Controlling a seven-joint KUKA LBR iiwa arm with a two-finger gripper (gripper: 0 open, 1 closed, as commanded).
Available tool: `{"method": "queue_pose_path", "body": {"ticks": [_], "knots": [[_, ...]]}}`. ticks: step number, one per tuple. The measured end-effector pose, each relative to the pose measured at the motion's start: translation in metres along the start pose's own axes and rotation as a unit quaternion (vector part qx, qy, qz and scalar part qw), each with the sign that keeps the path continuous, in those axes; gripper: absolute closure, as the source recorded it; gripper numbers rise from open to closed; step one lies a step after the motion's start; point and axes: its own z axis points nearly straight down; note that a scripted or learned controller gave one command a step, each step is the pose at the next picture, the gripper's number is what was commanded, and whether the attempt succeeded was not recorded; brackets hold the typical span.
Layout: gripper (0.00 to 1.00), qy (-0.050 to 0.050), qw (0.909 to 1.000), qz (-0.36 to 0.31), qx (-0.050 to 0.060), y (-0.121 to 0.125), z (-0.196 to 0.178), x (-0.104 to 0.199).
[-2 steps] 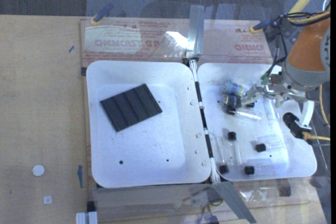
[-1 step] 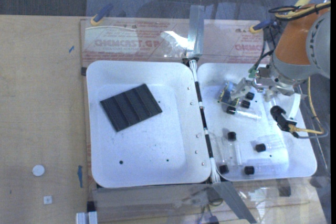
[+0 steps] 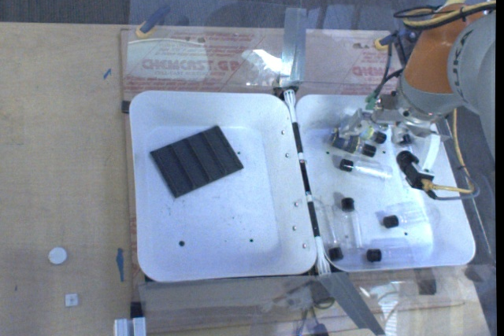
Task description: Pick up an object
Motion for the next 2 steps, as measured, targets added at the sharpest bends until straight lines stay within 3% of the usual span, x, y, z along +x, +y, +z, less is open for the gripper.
{"method": "queue_pose_path", "body": {"ticks": [1,2], "knots": [[0.00,0.012,0.9997,-0.018,0.012,0.021,0.010,-0.056],[1.00,0.010,0.9997,-0.021,0.011,0.023,-0.001,-0.054]]}}
